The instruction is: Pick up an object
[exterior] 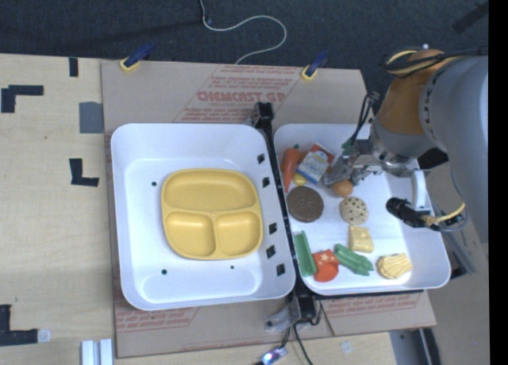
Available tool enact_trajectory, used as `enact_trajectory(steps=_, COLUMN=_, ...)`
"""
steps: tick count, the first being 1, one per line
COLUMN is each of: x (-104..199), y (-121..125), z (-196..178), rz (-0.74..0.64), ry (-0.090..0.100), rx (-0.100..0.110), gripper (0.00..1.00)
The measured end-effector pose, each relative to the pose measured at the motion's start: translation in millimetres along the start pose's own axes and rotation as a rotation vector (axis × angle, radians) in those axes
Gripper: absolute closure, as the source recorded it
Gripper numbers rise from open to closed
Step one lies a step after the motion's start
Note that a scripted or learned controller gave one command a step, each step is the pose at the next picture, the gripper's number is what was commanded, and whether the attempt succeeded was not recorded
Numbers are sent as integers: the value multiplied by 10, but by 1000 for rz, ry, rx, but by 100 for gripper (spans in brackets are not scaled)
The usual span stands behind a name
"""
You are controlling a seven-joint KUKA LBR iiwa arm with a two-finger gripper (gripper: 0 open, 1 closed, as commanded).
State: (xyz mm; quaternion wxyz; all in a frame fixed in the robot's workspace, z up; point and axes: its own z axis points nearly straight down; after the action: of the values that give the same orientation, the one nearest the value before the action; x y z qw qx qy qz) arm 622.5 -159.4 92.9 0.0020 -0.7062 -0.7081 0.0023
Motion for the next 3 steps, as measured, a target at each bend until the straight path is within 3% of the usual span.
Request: enact_trajectory(steps=3, x=-14, y=117, z=-1324, rz=1, ry=0, rx=-6, gripper=100)
